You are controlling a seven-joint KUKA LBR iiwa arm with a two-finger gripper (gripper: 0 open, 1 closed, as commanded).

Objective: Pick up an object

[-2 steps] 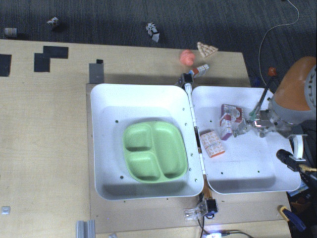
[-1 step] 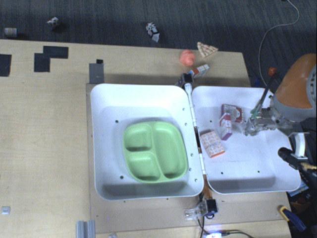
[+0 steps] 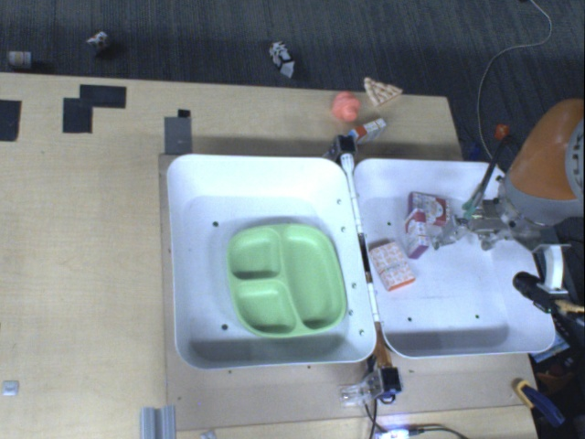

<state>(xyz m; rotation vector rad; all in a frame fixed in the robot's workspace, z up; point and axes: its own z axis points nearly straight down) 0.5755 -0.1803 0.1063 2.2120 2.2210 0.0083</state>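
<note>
Grey metal and an orange band are what I see of the arm (image 3: 548,167) at the right edge, reaching into the right bin (image 3: 457,327). My gripper (image 3: 445,236) sits low over that bin, its tip right against a red-and-white packet (image 3: 424,216) — whether the fingers are spread or clenched I cannot tell from here, since they blur into the packet and the bin floor. The packet looks crumpled and may be touching the fingertips, but I would not swear that it sits between them.

Just beside it, toward the bins' shared wall, lies a small pink patterned box (image 3: 392,265), apart from the gripper. The arm's bulk is cut off by the picture's edge, and a thin cable (image 3: 512,53) loops over the dark carpet above it.

In the left bin (image 3: 192,245) a green divided tray (image 3: 285,279) lies flat, three compartments showing. Beyond the bins, on the bench top, sit a pink ball (image 3: 345,106), a wedge-shaped piece (image 3: 382,91) and a small tube (image 3: 366,132) — all well away from the gripper.
</note>
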